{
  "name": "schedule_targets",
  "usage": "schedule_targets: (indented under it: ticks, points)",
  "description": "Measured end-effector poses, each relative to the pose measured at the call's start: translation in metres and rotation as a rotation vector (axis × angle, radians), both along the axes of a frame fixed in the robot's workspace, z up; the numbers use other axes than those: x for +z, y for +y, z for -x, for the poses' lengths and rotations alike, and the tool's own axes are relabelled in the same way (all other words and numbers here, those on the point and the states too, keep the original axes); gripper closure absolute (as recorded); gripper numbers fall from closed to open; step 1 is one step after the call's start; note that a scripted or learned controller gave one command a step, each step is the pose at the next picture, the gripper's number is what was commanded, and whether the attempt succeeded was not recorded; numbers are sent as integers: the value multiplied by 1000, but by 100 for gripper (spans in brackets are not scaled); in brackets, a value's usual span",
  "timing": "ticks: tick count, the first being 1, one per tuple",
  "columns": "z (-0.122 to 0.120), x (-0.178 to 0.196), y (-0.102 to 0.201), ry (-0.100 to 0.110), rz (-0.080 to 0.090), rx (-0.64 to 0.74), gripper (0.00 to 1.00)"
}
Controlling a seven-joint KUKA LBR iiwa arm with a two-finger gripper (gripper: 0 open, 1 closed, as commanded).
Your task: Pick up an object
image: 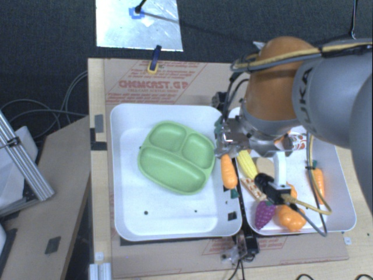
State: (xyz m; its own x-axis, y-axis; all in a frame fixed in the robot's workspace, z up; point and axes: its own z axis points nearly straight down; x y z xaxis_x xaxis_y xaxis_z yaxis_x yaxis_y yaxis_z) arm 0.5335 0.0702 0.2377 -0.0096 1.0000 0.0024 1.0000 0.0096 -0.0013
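Gripper sat low over left bin rim, beside carrot; its opening indiscernible. No grasp evident; pickup judged undone.

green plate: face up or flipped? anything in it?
Face up and empty: the plate lies in the left bin with its three compartments showing, nothing in them.

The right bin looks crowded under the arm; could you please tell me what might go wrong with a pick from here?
The carrot lies along the wall between the bins, so the tool just above it may strike the rim or nudge it into the left bin. The corn lies close beside it, so a grasp could catch both or neither.
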Motion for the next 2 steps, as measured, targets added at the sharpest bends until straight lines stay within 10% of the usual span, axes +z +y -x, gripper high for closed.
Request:
schedule_targets:
  ticks: [2]
  points:
    - [6, -5, 21, -2, 1, -3, 100]
